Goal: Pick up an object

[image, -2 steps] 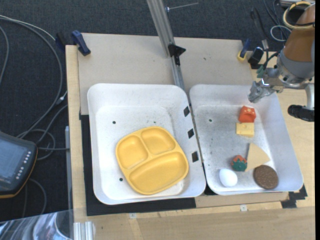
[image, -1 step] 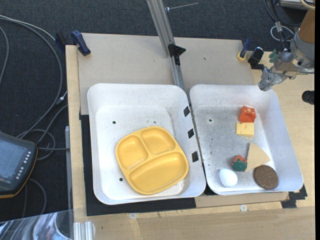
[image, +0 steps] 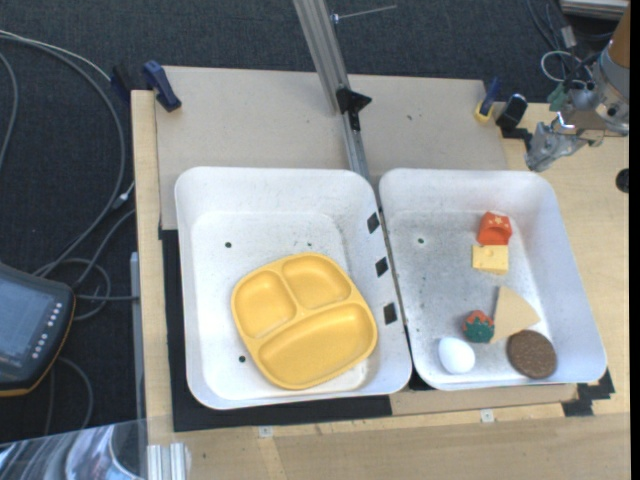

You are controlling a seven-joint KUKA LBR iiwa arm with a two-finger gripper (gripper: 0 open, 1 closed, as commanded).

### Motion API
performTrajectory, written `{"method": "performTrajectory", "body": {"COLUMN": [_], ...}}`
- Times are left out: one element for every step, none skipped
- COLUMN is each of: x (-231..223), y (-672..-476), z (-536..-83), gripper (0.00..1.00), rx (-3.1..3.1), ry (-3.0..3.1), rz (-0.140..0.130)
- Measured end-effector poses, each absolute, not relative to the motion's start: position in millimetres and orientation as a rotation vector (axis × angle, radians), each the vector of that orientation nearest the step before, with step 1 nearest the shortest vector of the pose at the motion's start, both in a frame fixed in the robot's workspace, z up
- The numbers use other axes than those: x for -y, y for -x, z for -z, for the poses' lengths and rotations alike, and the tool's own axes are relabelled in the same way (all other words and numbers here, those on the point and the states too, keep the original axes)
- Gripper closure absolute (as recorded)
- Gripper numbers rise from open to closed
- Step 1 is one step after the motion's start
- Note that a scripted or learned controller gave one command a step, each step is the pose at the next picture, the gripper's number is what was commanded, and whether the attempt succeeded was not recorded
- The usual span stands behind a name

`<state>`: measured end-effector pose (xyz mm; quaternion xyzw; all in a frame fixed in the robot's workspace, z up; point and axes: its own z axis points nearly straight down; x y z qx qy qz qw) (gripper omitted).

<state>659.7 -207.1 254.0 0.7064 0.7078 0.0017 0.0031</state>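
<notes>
Up at the far right corner, the gripper (image: pixel 548 154) hangs beyond the right bin (image: pixel 568 258), finger state impossible to tell, well apart from the orange-red block (image: pixel 494 228), yellow cheese square (image: pixel 490 259), pale wedge (image: pixel 515 311), white egg (image: pixel 457 355) and brown cookie (image: pixel 530 353) inside.

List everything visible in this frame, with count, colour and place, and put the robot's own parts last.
bins: 2, white, side by side on the bench
divided plate: 1, yellow, left bin
egg: 1, white, right bin, near edge
round cookie: 1, brown, right bin, near corner
wedge: 1, cream, right bin, just above the cookie
small toy: 1, green and red, right bin, left of the wedge
block: 1, yellow, right bin
small piece: 1, orange-red, right bin, above the block
clamps: 2, blue, bench's far corners
handheld pendant: 1, dark with orange trim, floor at left
pincer: 1, grey, above the bench beyond the right bin's far corner
</notes>
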Motion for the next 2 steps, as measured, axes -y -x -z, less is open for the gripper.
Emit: {"method": "performTrajectory", "body": {"x": [158.6,101.8], "y": [-641.7,-630.1], "z": [-259.3,-246.2], "gripper": [1.00,1.00], "rx": [-2.229,-2.233], "ry": [-2.218,-2.218], "rz": [0.000,0.000]}}
